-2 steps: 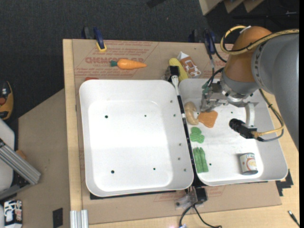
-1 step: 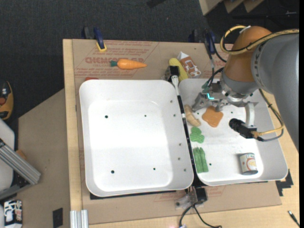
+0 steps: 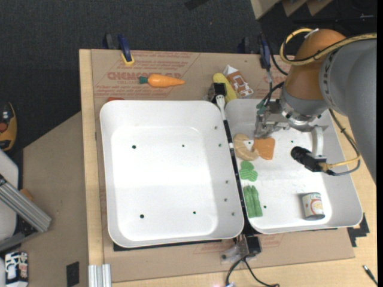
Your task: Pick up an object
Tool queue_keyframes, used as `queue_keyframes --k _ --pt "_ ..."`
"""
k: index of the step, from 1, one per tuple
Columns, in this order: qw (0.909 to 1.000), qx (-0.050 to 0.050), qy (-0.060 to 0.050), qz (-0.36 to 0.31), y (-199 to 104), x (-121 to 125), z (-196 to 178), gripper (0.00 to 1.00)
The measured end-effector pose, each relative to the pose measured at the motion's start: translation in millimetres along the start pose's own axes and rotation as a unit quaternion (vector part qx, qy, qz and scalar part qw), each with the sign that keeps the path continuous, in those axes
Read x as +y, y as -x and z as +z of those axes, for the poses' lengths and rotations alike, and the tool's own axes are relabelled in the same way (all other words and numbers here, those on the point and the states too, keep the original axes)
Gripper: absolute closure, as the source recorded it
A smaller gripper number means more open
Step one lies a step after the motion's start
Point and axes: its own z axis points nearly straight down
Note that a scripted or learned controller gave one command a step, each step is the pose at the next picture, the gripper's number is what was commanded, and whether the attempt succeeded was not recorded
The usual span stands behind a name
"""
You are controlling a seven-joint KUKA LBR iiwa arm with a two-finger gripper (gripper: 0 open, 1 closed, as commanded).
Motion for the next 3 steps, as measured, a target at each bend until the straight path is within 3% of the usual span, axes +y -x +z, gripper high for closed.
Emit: queue_keyframes --k 1,2,3 --pt "1.0 0.0 -0.001 0.0 0 0 1 0.0" --pt "1.0 0.0 0.001 0.0 0 0 -10 1.0" --pt "1.0 0.0 0.0 0.0 0 0 -9 0.0"
